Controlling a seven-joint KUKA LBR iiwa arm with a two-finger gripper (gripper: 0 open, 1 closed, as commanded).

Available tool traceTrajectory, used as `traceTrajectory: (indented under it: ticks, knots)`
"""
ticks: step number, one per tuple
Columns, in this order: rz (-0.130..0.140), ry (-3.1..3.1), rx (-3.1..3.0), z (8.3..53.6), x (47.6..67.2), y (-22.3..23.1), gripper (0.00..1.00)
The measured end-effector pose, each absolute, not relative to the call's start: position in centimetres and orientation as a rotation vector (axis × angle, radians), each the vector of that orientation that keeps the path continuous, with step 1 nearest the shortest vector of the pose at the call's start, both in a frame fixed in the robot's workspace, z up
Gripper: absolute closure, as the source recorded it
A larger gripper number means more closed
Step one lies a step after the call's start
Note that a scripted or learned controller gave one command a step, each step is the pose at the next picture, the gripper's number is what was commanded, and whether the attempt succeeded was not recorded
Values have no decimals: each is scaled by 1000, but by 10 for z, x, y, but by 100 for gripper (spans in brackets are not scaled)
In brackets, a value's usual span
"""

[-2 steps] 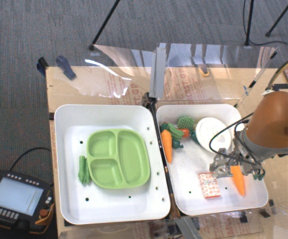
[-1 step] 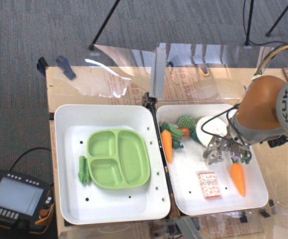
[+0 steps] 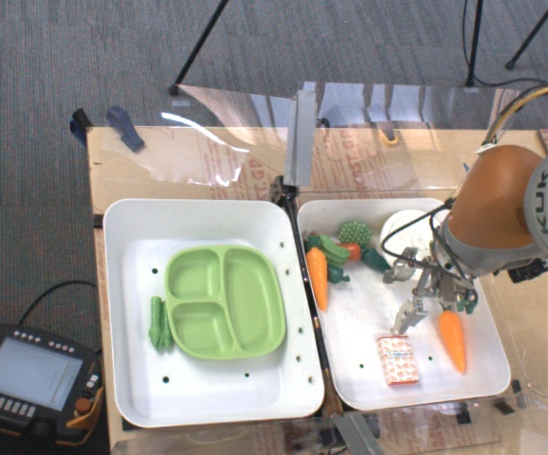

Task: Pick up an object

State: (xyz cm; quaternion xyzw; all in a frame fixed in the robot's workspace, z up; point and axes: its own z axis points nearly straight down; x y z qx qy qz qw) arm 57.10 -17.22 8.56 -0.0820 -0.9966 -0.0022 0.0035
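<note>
My gripper (image 3: pixel 405 297) hangs over the middle of the right bin (image 3: pixel 350 387), below the orange band of the arm (image 3: pixel 497 197). Its fingers look spread apart, with only white bin floor between them. An orange toy carrot (image 3: pixel 452 341) lies just right of the lower fingertip (image 3: pixel 408 320). A small red-and-white box (image 3: pixel 398 360) sits below it. A second carrot (image 3: pixel 318 278) lies along the bin's left wall. At the back are a green knobbly toy (image 3: pixel 355 232), a small red piece (image 3: pixel 352 250), dark green pieces (image 3: pixel 331 250) and a white dish (image 3: pixel 405 230), partly hidden by the arm.
The left bin (image 3: pixel 127 254) holds a green divided plate (image 3: pixel 225 301) and a green pea pod (image 3: pixel 160 323). A clear plastic sheet (image 3: pixel 255 150) stands behind the bins. A control pendant (image 3: pixel 27 377) lies on the floor at lower left.
</note>
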Motion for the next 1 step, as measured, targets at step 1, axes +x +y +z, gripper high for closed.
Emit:
traceTrajectory:
  ticks: [1]
  knots:
    - [-6, -3138, -162, 88, 609, -82, 0]
